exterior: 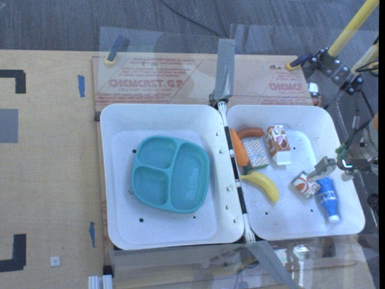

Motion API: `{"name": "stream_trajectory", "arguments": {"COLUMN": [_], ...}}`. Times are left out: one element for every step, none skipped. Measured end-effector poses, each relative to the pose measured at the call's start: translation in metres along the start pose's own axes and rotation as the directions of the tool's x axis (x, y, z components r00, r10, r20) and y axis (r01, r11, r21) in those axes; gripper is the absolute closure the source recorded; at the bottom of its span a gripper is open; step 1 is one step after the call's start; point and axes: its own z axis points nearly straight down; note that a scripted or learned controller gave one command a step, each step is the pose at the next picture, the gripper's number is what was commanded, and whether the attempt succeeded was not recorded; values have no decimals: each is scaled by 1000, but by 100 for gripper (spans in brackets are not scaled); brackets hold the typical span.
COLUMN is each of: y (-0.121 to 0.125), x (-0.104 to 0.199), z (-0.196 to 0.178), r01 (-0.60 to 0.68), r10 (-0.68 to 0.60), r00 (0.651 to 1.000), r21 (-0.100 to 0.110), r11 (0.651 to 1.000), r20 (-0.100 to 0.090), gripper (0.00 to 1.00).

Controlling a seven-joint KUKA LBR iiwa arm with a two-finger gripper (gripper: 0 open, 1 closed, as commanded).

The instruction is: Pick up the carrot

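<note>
The tapered orange carrot (pixel 240 148) lies along the left wall of the right white bin (pixel 346 131), beside a curved yellow banana (pixel 263 183). The left bin (pixel 114 161) holds a teal 3-compartment plate (pixel 171 174). The gripper (pixel 322 167) hovers over a small carton (pixel 305 185); finger state cannot be told.

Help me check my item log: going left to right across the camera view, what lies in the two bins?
Teal divided plate → carrot → banana → small carton → blue bottle.
</note>
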Motion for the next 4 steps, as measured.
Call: {"name": "stream_trajectory", "arguments": {"y": [22, 13, 53, 117], "x": [72, 67, 75, 83], "z": [103, 82, 120, 120], "r01": [118, 117, 321, 200], "r10": [-118, -117, -321, -200], "r00": [993, 993, 947, 980], "r21": [0, -3, -10, -12], "r11": [993, 993, 947, 980], "r20": [1, 2, 6, 9], "gripper": [0, 0, 0, 0]}}
